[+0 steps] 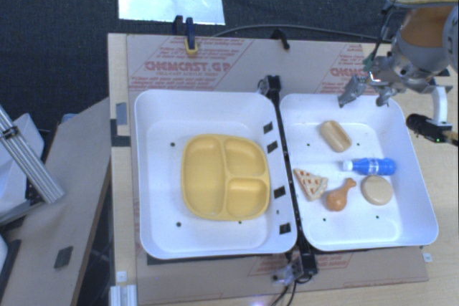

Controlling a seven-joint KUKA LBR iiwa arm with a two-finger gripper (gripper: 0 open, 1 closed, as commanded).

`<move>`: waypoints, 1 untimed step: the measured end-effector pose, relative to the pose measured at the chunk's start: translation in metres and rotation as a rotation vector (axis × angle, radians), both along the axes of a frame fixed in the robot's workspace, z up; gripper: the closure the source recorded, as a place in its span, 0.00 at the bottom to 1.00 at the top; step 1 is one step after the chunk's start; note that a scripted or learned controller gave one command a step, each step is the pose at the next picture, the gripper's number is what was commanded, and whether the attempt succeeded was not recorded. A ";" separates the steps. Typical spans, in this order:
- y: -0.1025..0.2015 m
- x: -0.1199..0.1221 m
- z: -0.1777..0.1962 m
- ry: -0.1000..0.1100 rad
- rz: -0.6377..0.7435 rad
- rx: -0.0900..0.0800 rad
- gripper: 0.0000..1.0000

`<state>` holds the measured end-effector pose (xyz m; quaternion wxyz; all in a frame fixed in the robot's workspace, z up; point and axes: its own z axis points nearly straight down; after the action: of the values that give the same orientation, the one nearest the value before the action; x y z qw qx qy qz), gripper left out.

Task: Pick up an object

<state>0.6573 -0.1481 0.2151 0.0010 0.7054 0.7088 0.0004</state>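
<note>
our gripper (366, 90) hangs over the right bin's (412, 154) far edge.
its fingers are spread, gripping nothing; the bread roll (335, 135) lies just below.

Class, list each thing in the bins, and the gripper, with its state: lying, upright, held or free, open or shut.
Gripper: open, holding nothing, above right bin's far edge.
Yellow tray: flat in left bin.
Bread roll: lying, free.
Blue bottle: on its side.
Pizza slice: flat.
Drumstick: lying.
Round bun: flat.
</note>
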 end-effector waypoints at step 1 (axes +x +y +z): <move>0.007 0.004 -0.058 0.002 0.001 0.001 0.00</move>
<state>0.6609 -0.1408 0.1568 -0.0001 0.7049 0.7093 -0.0002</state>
